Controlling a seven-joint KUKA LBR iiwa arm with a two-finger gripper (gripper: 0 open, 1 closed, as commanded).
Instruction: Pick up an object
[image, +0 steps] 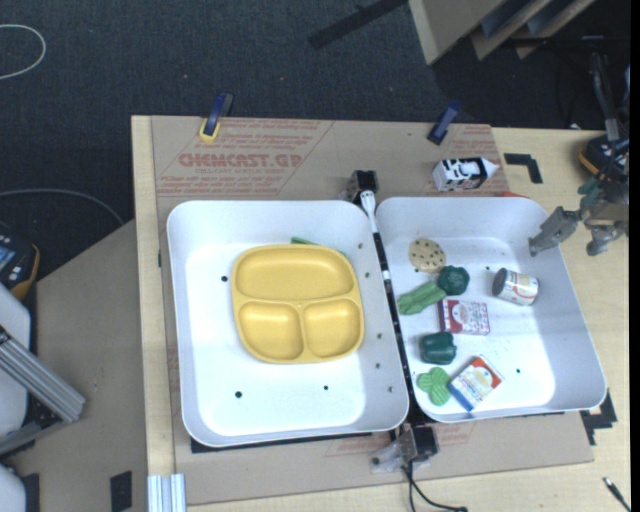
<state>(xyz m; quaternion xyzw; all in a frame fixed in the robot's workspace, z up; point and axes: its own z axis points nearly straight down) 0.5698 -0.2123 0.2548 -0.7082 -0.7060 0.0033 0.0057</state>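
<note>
My arm comes in from the three o'clock edge of the view and stops over the upper right corner of the right bin (575, 330), with my pincer (575, 228) hanging at the bin's rim near two o'clock. I see one grey finger (550, 232) angled down toward the bin and another beside it, spread apart with nothing between them, touching no object. The nearest thing to me is a small silver can (516, 287) lying on its side, just inside the bin at about seven o'clock from my pincer. Further toward eight o'clock lie a speckled cookie (427, 254), a dark green pepper (453, 279) and a light green pickle (420, 297). Below them sit a red and white packet (465, 317), a dark green block (437, 347), a light green clover piece (433, 385) and a small carton (474, 383). In the left bin (200, 330) rests a yellow divided tray (297, 302).
</note>
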